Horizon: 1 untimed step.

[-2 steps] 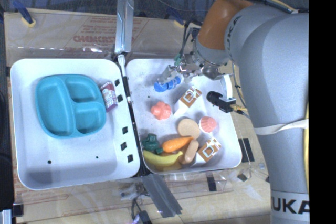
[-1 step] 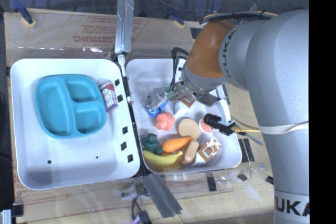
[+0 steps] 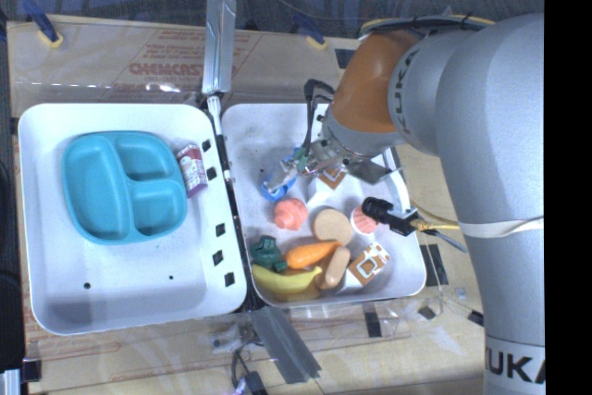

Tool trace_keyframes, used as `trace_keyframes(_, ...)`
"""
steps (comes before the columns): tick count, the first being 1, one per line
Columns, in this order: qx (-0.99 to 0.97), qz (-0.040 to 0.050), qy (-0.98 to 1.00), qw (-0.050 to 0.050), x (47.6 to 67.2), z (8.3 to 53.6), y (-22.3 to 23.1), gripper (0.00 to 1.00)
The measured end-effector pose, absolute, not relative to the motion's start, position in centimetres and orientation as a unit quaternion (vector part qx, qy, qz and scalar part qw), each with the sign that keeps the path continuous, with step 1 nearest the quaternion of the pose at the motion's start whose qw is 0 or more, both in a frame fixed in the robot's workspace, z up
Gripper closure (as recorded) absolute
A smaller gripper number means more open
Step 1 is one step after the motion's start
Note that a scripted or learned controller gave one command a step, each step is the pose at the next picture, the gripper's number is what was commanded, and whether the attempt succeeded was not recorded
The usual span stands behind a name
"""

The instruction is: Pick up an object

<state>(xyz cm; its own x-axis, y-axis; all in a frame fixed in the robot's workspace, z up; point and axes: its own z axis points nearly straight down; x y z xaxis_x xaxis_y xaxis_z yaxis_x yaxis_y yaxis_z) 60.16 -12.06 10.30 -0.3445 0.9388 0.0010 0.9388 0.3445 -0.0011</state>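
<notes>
While gripper (image 3: pixel 298 164) hovers, peach ball (image 3: pixel 290 213) lies below (apart).

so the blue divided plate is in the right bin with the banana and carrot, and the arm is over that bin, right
Not quite. The camera view shows the blue divided plate in the left bin, beside a small packet. The banana and carrot do lie in the right bin, and the arm is over that bin.

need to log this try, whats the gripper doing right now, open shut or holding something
Gripper: low over the right bin, next to a small blue toy; cannot be told whether it is open, closed or holding anything.
</notes>
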Motion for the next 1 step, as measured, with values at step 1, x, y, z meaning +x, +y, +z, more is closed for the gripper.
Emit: trace_keyframes(1,-0.522,-0.0019,-0.853,-0.002,59.07,19.55,-5.03,1.0)
